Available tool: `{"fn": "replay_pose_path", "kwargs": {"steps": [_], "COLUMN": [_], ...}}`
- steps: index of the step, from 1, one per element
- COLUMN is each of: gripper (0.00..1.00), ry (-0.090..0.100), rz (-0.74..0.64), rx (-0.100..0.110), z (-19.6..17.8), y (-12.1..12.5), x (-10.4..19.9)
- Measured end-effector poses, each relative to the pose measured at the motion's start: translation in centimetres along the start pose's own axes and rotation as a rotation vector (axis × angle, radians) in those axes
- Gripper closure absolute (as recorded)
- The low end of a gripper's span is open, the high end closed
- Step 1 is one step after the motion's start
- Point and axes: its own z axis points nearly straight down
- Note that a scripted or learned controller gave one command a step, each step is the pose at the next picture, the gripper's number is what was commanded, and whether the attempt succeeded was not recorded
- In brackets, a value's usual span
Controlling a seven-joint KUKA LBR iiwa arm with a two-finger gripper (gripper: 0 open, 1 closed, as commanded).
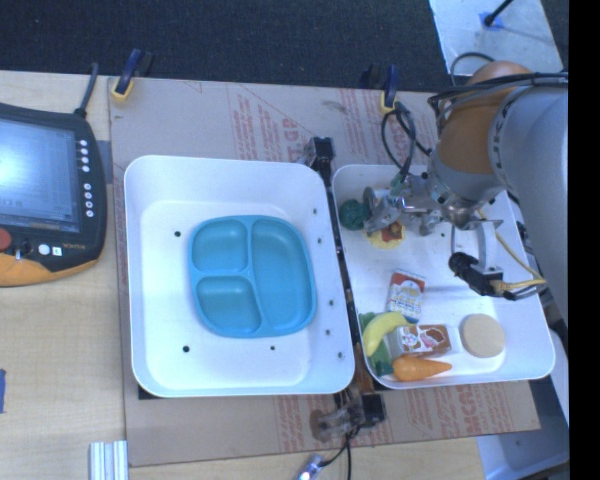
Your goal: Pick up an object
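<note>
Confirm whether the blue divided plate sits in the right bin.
No, the blue divided plate lies in the left bin, while the right bin holds the small food items.

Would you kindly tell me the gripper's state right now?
Gripper: low in the right bin, at a small yellow and red object; grasp cannot be told.
</note>
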Motion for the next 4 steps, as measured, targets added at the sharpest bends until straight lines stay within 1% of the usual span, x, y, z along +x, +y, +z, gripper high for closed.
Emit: {"fn": "replay_pose_path", "kwargs": {"steps": [1,2,3,4], "gripper": [0.0,0.0,0.0,0.0], "ry": [-0.001,0.001,0.001,-0.001], "rz": [0.0,-0.001,-0.003,0.001], "rx": [0.025,0.015,-0.002,-0.001], "z": [0.3,0.1,-10.1,-10.1], "y": [1.8,1.9,2.4,2.3], "x": [1.1,1.5,9.3,3.8]}}
